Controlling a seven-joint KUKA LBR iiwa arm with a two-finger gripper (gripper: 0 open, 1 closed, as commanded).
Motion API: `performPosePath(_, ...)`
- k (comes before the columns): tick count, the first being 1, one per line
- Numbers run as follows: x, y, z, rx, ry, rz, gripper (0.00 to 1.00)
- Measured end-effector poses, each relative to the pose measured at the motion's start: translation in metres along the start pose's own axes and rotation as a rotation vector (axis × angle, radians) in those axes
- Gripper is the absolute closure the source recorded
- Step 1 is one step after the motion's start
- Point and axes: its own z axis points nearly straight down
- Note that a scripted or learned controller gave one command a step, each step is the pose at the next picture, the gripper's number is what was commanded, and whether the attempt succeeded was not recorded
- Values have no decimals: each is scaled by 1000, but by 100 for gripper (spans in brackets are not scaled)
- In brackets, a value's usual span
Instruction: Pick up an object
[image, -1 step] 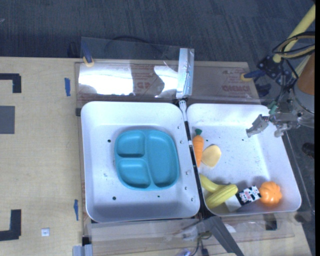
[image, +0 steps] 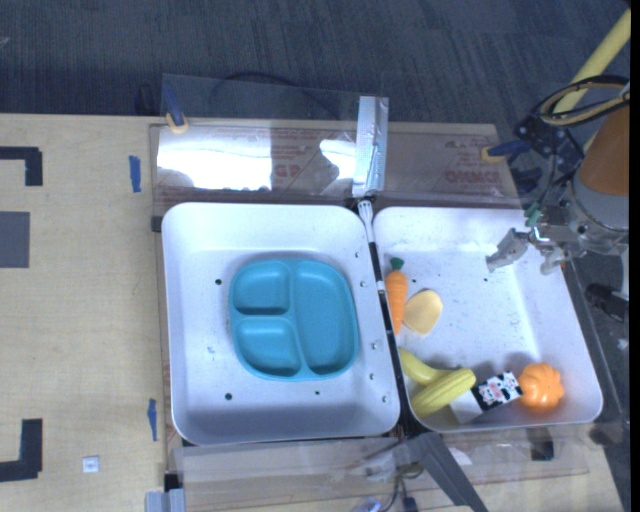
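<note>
Small orange plastic pumpkin, near corner of right white bin, grey hand above far side, fingers spread, empty.

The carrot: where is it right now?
In the camera view the carrot lies in the right bin, against its left wall, with a pale yellow piece just to its right and the banana below.

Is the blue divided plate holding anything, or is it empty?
Empty. The blue divided plate lies flat in the left bin, and all three compartments show bare blue. The toys, such as the carrot, lie in the right bin.
</note>
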Motion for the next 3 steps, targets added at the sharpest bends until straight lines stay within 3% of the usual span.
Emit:
performPosePath(1, -4, 28, 63, -2, 13, 156, 0)
performPosePath(2, -6, 29, 51, -7, 4, 153, 100)
performPosePath(3, -2, 41, -76, -14, -2, 179, 100)
